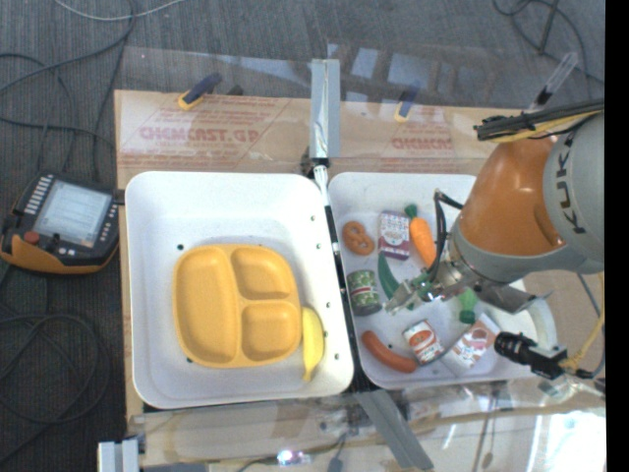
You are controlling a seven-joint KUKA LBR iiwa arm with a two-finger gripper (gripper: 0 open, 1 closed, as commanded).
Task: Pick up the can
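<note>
Hovering low in the right bin (444, 187), the claw (421, 291) hangs just right of the can (364, 291); whether it's open or closed, I cannot tell. That green-labelled cylinder lies against the bin's left wall. A glossy yellow sectioned tray (238, 305) sits in the left bin (157, 214). Dark carpet surrounds the surface.

The grey arm reaches in from the right, its hand (418, 293) low, fingers seemingly parted.
</note>
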